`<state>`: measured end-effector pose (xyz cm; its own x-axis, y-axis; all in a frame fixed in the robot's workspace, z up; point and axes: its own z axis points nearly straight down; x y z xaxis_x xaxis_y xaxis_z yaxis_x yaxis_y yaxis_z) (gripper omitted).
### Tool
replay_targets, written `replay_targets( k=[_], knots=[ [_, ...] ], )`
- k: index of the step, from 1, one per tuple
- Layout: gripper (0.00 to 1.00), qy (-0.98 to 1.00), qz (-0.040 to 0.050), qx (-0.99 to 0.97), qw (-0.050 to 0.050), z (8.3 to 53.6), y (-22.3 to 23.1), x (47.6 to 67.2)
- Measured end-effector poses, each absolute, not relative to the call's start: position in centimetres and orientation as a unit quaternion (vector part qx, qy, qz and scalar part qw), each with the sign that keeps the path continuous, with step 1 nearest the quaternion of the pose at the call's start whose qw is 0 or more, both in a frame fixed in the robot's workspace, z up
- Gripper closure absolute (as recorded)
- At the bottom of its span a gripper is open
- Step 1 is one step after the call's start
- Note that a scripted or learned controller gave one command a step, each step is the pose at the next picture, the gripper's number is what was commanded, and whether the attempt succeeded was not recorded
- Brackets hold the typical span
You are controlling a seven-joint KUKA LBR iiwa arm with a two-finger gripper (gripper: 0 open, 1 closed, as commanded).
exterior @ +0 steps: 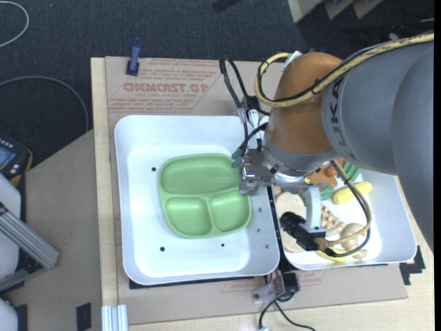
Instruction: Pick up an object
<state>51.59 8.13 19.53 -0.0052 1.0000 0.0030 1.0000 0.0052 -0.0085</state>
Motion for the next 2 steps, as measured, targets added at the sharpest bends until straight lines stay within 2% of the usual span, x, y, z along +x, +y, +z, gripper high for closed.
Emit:
replay_targets(
  k=[2],
  knots=[
    [1.00,-0.707,-0.0005,-0.707,0.000,21.7,7.8,51.9]
  ],
)
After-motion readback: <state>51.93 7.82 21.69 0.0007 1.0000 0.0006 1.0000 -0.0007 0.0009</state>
